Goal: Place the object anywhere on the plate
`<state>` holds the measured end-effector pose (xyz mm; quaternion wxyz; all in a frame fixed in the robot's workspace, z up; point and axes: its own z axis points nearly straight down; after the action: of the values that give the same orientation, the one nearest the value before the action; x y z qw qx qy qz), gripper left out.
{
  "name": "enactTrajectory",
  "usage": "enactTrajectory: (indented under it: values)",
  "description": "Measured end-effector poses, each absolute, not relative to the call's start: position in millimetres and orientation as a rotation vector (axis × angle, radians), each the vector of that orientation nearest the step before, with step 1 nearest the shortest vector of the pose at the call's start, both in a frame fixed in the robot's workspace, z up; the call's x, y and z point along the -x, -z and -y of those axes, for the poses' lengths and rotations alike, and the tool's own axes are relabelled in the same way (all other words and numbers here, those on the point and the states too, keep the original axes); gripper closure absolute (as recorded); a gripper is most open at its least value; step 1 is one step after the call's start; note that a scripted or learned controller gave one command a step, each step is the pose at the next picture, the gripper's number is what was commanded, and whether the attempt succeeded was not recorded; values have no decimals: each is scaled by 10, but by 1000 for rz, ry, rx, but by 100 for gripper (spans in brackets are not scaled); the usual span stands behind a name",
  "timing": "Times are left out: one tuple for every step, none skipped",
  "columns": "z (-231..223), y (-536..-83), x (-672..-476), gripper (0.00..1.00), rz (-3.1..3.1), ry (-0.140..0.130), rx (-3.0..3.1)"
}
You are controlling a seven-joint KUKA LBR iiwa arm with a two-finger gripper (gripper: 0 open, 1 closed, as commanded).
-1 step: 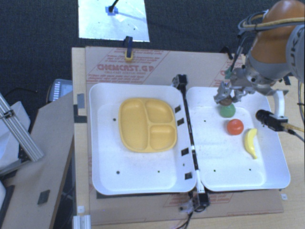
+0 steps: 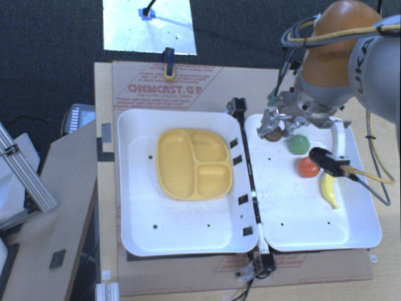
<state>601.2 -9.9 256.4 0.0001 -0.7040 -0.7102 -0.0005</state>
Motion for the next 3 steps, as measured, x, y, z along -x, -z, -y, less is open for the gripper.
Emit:
enactTrajectory:
  values:
    - [-359, -2424, -5847, 100, 2230, 1, 2212]
    - [-972, -2373, -5804, 100, 2232, 3, 2211]
    - [-1454, -2308, -5780, 100, 2229, 2, 2215]
